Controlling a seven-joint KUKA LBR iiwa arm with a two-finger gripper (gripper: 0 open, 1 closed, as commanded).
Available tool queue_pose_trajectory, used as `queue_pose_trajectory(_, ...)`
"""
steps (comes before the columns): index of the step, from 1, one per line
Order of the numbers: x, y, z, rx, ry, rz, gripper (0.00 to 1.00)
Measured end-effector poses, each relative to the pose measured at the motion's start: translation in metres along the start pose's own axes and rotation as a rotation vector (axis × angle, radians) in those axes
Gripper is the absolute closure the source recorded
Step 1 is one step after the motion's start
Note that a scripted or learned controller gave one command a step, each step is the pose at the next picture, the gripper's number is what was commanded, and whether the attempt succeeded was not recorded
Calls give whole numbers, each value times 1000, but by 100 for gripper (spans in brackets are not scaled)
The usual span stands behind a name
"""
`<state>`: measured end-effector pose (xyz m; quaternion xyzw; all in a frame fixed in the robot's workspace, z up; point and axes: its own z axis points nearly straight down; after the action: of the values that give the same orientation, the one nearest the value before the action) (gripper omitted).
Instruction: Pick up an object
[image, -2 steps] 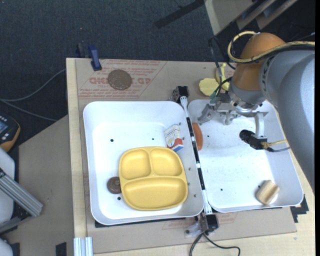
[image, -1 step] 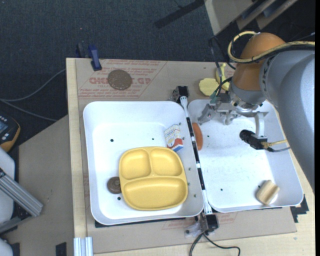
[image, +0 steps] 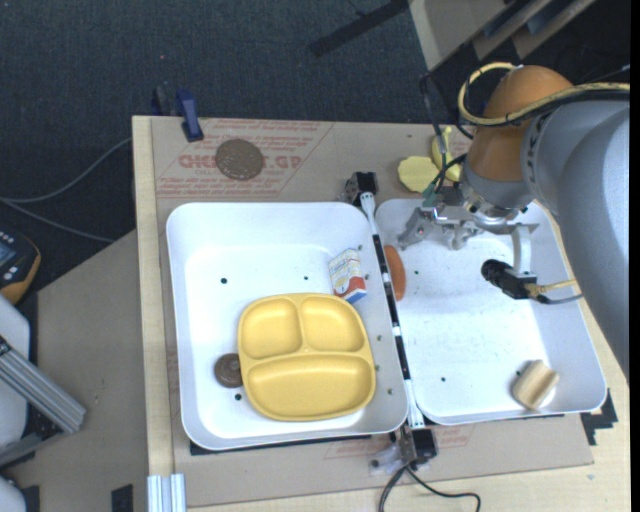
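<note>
Hovering over the far end of the right bin (image: 560, 300), the tool (image: 452, 232) hangs below the orange-banded arm (image: 560, 130); whether it is open or closed cannot be told. Just left of it an orange object (image: 396, 273) lies against the bin's left wall. Nearer the camera and to its right a tan block (image: 533, 384) rests in the same bin. Further left, the left bin (image: 200, 250) holds a small carton (image: 347, 274), a yellow divided plate (image: 303, 354) and a brown disc (image: 228, 371).
</note>
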<state>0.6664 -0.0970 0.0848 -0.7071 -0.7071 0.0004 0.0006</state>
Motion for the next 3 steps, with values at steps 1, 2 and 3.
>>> queue_pose_trajectory(1,4,0,0,1,0,-1,0)
queue_pose_trajectory(2,4,1,-11,-2,0,-1,100)
queue_pose_trajectory(3,4,1,-10,-1,0,-1,0)
